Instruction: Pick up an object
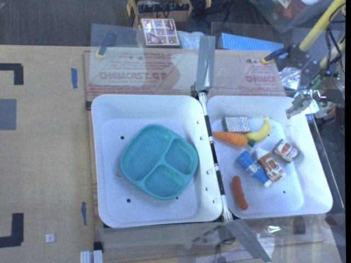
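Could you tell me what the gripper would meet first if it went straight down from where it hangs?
Probably the right bin's far right rim, under the gripper; the banana lies leftward, though depth is unclear.

In the right bin (315, 193) we see a carrot (231, 138) touching a banana (260, 131), a patterned box (237, 124) behind them, a blue carton (250, 164), two small packets (272, 167) (286, 150), and a sausage (239, 193) lying apart near the front.

Plastic and wood, mostly matt.
Smooth teal plastic plate (159, 167) in white, faintly speckled plastic bin (104, 163); pale wood-grain bench (44, 163); clear glossy sheeting (148, 73) behind.
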You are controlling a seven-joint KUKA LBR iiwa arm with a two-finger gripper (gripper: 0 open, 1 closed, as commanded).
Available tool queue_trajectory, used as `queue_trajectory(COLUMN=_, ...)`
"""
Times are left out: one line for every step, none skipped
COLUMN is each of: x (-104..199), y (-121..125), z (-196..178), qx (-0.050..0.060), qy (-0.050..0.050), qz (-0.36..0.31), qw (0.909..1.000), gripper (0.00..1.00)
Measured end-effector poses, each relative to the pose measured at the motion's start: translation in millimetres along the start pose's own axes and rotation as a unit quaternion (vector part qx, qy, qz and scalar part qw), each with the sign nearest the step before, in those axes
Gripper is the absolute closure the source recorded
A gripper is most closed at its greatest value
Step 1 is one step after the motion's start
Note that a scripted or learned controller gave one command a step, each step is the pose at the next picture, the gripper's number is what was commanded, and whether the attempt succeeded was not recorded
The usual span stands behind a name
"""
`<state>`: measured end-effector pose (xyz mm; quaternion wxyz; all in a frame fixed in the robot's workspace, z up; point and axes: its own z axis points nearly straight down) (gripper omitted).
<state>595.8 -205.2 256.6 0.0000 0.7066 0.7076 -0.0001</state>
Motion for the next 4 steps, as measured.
queue_trajectory(x=5, y=19, z=149, qx=-0.010, qy=-0.003, qz=-0.037, qw=0.9993, gripper=0.00)
queue_trajectory(x=-11, y=-44, z=167, qx=-0.004, qy=0.005, qz=-0.072, qw=0.9974, gripper=0.00)
queue_trajectory(x=-19, y=-44, z=157, qx=-0.006, qy=-0.002, qz=-0.069, qw=0.9976, gripper=1.00)
queue_trajectory(x=52, y=-32, z=74, qx=-0.001, qy=-0.001, qz=-0.111, qw=0.9938, gripper=1.00)
